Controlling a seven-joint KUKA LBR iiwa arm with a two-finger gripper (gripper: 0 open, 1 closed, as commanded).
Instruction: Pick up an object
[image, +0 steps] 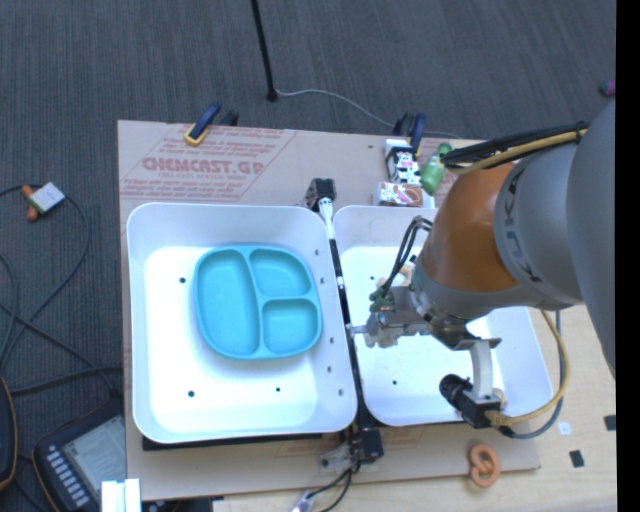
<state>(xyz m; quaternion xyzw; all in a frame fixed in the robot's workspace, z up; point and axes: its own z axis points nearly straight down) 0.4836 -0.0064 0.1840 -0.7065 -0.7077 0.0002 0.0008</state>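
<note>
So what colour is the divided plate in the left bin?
Light blue. The divided plate shows plainly in the camera view.

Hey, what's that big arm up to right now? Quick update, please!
Gripper low in the right bin, near its left wall. Blue divided plate lies flat in the left bin, untouched. Nothing seen between them but the bin walls.

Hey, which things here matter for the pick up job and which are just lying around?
Part of the job:
blue divided plate in the left bin
pincer over the right bin

Lying about:
orange ring on the board
blue clamps
black cable
</note>
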